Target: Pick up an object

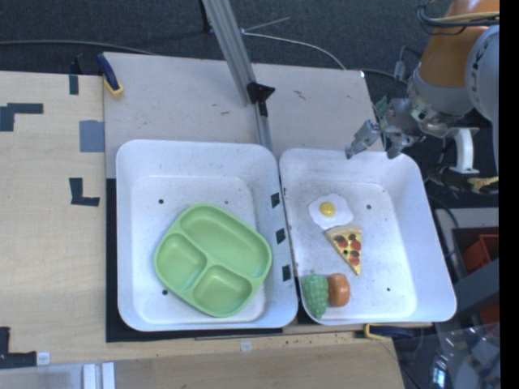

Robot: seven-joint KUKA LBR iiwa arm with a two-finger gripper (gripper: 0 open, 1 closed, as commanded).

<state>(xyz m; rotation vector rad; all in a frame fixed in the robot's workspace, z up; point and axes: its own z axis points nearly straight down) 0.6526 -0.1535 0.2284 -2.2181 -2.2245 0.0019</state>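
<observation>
Nearest the camera, at the front edge of the right bin [422, 209], lie a green broccoli piece [315, 293] and an orange-red toy vegetable [339, 289], touching each other and pressed close to the bin's front wall. Just behind them sits a pizza slice [347, 248], its tip pointing toward the front, and behind that, almost touching it, a fried egg [329, 211]. All four lie flat and loose on the bin floor, which suits a grasp from above; any of them could serve as the object to pick up, though the egg and the slice look thin and may be hard to pinch.

The left bin [130, 217] holds a green divided plate [213, 258], lying level with its compartments up and bare.

The gripper [375, 142] hangs over the far right corner of the right bin, well apart from the toys, tilted rather than pointing straight down. Its two fingers stand parted with nothing between them. That pose reads as an approach not yet begun: the arm reaches in from the right, so this corner is its natural entry point. The pick itself is not started, and the gripper would need to travel forward and down toward the cluster
</observation>
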